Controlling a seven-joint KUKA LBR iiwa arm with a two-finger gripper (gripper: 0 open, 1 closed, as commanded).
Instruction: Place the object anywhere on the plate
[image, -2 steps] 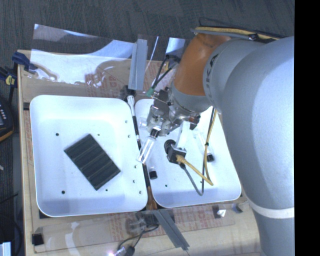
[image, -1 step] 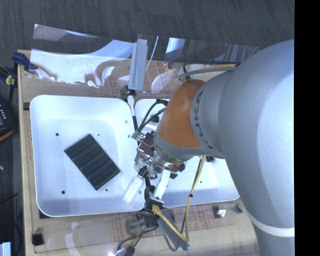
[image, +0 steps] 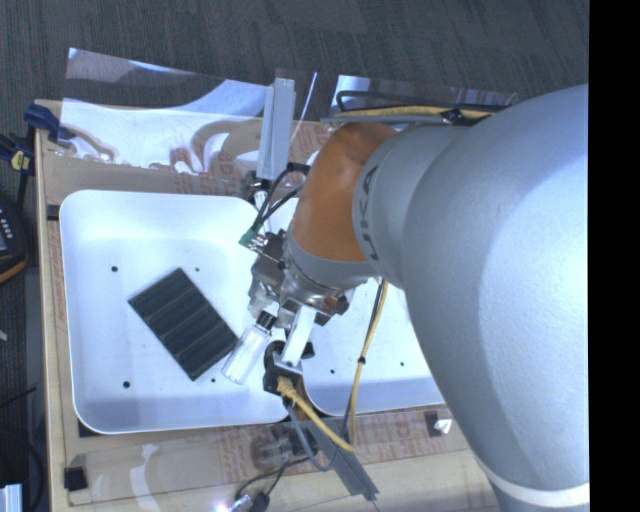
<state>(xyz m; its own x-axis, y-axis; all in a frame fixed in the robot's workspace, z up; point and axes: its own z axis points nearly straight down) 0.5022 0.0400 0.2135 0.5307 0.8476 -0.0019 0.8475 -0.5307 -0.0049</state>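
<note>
A dark ribbed rectangular plate (image: 182, 322) is seen lying flat and askew in the left bin (image: 90, 260), no legible writing being noted on it, while the gripper (image: 262, 352) is held just beside its right corner with fingers (image: 243, 357) slightly parted, and nothing is seen between them.

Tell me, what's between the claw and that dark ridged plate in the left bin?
Just bare white bin floor, as the camera view shows. The claw hangs beside the dark ridged plate, near its right corner, with nothing lying between them.
</note>
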